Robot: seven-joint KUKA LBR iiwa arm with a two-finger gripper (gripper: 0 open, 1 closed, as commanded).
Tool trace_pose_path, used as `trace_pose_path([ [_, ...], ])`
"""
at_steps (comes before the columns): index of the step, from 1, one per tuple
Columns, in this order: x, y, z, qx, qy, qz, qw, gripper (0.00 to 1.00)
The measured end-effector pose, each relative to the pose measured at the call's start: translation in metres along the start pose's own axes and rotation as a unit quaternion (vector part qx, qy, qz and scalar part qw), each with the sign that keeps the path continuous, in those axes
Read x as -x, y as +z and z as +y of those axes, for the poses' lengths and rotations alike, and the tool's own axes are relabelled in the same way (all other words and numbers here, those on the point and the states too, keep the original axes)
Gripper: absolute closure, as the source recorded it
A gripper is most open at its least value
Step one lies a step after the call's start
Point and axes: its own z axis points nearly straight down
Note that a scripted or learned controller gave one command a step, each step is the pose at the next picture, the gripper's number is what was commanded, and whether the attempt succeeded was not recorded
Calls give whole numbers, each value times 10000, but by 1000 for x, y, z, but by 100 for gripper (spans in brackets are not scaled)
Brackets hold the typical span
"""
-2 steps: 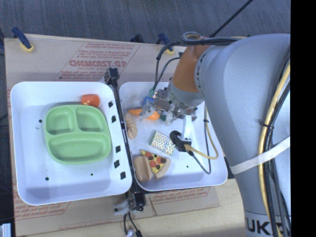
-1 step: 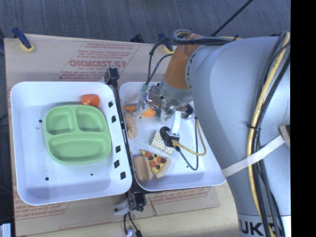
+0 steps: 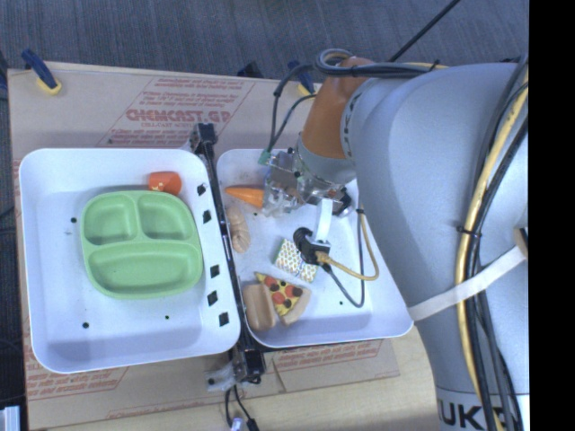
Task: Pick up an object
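Observation:
My gripper (image 3: 275, 196) hangs over the upper left part of the right bin (image 3: 377, 317), its tip right beside an orange carrot (image 3: 243, 195) that lies near the bin's left wall. Whether the carrot is between the fingers I cannot make out. Below the carrot lies a pale tan piece (image 3: 238, 230). A checkered wafer (image 3: 295, 260) sits mid-bin. A pizza slice (image 3: 284, 294) and a hot-dog bun (image 3: 258, 312) rest at the bin's lower left.
The left bin (image 3: 45, 330) holds a green divided plate (image 3: 141, 243) and a red tomato-like piece (image 3: 163, 183) at its top. A black cable with a yellow wire (image 3: 346, 272) loops across the right bin. The grey arm covers the right side.

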Motion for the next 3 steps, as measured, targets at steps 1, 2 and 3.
trace_pose_path([
  [1, 0, 0, 0, -3, -7, 1, 10000, 0],
  [2, 8, 10, -2, -11, 1352, 4, 9908, 0],
  [3, 17, 10, -38, -6, 1380, -1, 9904, 0],
])
